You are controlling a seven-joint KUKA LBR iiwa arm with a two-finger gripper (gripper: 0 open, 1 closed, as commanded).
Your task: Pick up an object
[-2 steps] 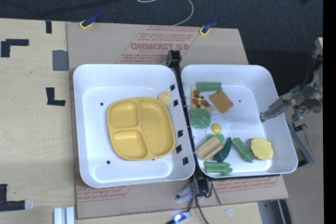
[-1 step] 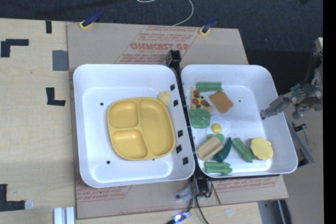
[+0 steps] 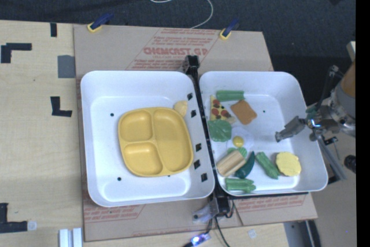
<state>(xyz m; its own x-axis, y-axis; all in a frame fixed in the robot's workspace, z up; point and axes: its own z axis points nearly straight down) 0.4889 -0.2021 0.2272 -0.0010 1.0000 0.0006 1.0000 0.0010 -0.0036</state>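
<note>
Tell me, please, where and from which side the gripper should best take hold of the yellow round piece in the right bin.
Probably from straight above, across the width of the yellow round piece. It lies flat near the right bin's front right corner, with the rim close on its right and a green piece just to its left, so a sideways approach looks cramped. The gripper is already above it in the view.

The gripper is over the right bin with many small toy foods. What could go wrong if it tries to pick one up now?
1. The items in the right bin lie crowded along its left and lower sides, so closing on one may catch or push a neighbour, such as the green pod beside the yellow piece.
2. The gripper hangs over bare floor, so a straight descent would likely grasp nothing.
</note>
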